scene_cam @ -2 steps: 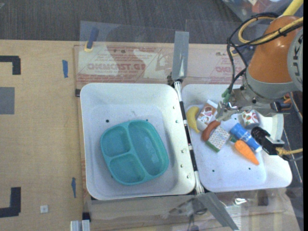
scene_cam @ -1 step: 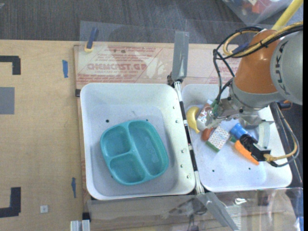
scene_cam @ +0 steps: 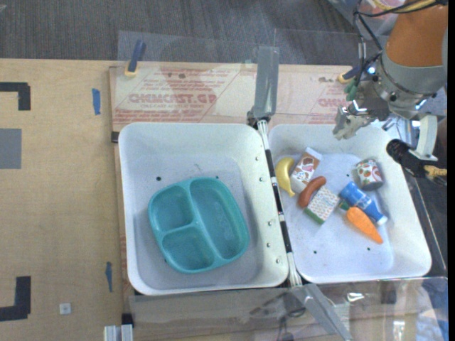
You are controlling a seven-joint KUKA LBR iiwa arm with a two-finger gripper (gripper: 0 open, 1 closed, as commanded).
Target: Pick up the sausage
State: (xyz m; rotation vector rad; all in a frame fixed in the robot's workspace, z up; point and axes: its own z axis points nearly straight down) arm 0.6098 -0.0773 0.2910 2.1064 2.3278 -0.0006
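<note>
Carrot (scene_cam: pixel 364 224) lies right of sausage (scene_cam: pixel 311 190); banana (scene_cam: pixel 285 174) touches sausage's left. Gripper (scene_cam: pixel 348 126) hovers above-right of sausage, jaw state cannot be told.

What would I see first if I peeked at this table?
A big teal divided plate sits alone in the left bin. In the right bin, bright toy food clusters together: a reddish sausage beside a yellow banana, and an orange carrot further right.

Robot lab: taped bench (scene_cam: pixel 57 190), bins (scene_cam: pixel 192 144), cabling (scene_cam: pixel 370 13).
</note>
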